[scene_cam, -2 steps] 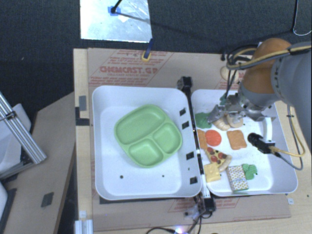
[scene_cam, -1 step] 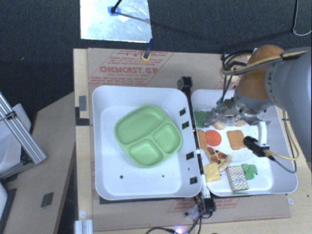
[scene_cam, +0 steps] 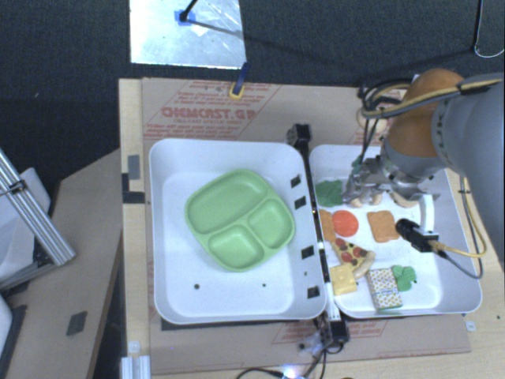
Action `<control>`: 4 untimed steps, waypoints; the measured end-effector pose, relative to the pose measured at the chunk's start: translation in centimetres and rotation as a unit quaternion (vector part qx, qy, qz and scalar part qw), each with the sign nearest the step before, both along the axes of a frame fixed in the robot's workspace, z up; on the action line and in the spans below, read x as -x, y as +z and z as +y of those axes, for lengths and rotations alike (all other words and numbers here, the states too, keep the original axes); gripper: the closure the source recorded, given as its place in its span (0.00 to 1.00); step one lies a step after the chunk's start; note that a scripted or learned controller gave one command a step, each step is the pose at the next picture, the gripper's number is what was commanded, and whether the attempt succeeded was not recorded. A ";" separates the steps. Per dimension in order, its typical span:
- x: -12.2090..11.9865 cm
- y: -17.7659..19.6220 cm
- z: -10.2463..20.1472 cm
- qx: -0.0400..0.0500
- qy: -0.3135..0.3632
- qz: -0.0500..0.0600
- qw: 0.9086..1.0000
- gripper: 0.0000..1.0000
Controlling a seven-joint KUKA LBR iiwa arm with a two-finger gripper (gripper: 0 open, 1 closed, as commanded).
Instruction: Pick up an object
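My gripper (scene_cam: 360,189) hangs low over the far-left part of the right bin (scene_cam: 458,290), just above the dark green leafy piece (scene_cam: 331,189) lying there. Whether it grips anything I cannot tell, since my own wrist hides it from this angle. Nearer in the same bin sit a red round slice (scene_cam: 345,223), an orange cracker (scene_cam: 383,226), a pizza slice (scene_cam: 353,253), a yellow cheese wedge (scene_cam: 343,279), a patterned box (scene_cam: 383,287) and a small green piece (scene_cam: 405,275). The left bin (scene_cam: 177,290) holds a light green divided plate (scene_cam: 239,219).
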State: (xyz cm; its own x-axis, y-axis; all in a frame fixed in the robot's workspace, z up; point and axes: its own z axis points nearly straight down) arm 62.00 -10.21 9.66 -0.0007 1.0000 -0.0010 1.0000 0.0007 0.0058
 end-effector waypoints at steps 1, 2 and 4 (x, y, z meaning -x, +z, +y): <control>0.2 6.4 0.1 0.000 0.001 0.000 1.000 1.00; 0.0 12.5 1.0 0.000 0.003 -0.001 1.000 1.00; -3.2 12.4 1.6 0.000 0.003 0.001 1.000 1.00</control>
State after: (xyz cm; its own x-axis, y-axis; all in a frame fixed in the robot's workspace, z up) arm 65.21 -8.64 22.10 -0.0073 1.0000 -0.0001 1.0000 0.0073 0.0046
